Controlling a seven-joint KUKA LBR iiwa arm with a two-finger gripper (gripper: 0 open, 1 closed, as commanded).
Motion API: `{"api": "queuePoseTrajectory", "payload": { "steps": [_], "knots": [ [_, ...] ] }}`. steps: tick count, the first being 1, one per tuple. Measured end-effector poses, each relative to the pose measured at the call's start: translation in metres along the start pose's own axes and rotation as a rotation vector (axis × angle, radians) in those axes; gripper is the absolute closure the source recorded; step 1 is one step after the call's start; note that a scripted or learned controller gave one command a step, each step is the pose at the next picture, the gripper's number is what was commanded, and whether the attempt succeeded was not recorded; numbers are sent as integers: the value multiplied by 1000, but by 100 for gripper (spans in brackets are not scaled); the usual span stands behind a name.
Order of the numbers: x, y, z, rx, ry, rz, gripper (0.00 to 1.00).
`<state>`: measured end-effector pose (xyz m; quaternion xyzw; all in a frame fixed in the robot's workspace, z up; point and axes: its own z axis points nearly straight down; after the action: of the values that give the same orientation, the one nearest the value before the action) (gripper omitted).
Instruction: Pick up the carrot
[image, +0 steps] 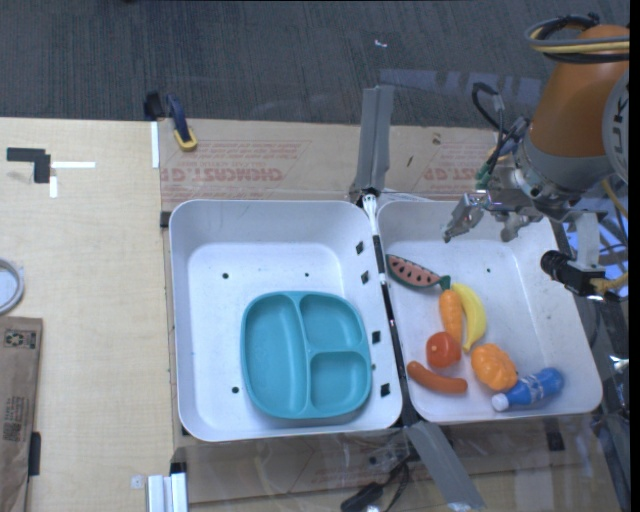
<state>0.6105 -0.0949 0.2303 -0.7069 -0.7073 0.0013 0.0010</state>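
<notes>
Gripper (487, 222) fingers stand apart with nothing between them, above the far edge of the right bin (560, 400). Below, well apart from it, the carrot (452, 315) lies mid-bin, touching a banana (472, 314) that it partly hides. Near these: watermelon slice (412, 272), tomato (443, 349), sausage (437, 377), orange fruit (494, 366), blue bottle (528, 389). Left bin (200, 300) holds a 3-compartment teal plate (305, 354).

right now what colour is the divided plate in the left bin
Teal blue; the divided plate shows in the camera view.
</notes>
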Motion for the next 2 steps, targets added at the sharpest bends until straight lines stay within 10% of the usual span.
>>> {"api": "queuePoseTrajectory", "payload": {
  "steps": [1,2],
  "knots": [
    [-4,-29,139,-3,0,-283,0],
    [-5,-29,129,-4,-1,-278,100]
  ]
}}
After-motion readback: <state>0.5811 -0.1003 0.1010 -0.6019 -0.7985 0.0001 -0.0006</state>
